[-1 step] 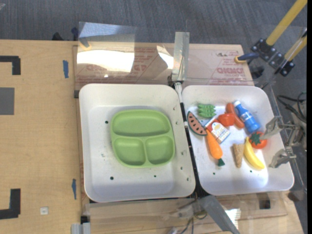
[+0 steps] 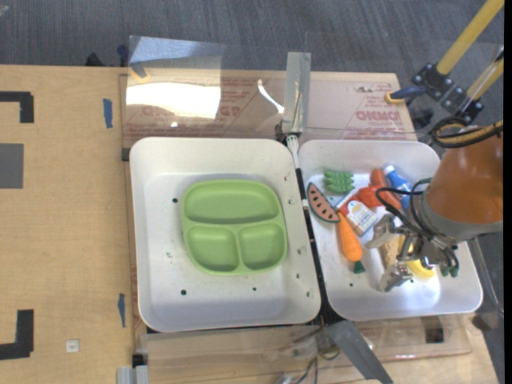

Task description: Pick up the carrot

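Note:
The carrot [image 2: 350,241] is orange with a small green tip and lies lengthwise in the left half of the right bin [image 2: 456,294]. It rests on the bin floor, just below a white snack packet [image 2: 364,214]. My gripper [image 2: 397,272] hangs low over the middle of the same bin, a short way to the right of the carrot and apart from it. The grey wrist with its orange band [image 2: 474,186] rises above it toward the right. A yellow toy [image 2: 421,269] lies right beside the gripper.
A watermelon slice [image 2: 322,205], a green vegetable toy [image 2: 338,182] and a blue-and-orange item [image 2: 392,178] crowd the right bin's upper part. The left bin [image 2: 152,214] holds a green divided plate [image 2: 234,225]. A ridge between the bins runs close to the carrot's left.

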`<move>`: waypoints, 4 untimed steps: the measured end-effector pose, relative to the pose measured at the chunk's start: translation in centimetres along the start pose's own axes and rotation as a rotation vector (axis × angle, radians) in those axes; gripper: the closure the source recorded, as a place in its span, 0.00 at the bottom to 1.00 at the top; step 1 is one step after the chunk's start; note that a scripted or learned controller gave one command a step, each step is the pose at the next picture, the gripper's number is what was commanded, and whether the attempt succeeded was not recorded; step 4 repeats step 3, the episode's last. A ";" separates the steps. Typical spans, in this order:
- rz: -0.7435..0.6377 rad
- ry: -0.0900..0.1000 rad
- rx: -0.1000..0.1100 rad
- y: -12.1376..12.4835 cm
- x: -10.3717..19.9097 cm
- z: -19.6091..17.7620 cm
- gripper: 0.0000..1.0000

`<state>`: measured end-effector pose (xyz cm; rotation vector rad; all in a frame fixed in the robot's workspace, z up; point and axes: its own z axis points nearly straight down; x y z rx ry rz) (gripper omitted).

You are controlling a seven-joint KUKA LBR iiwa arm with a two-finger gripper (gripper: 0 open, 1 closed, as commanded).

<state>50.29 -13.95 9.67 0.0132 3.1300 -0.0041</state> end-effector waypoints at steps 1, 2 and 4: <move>0.663 0.001 0.001 3.8 -0.2 0.6 0.00; 0.933 0.002 -0.001 3.9 -3.4 0.7 0.00; 0.931 -0.011 -0.002 3.8 -3.7 -0.6 1.00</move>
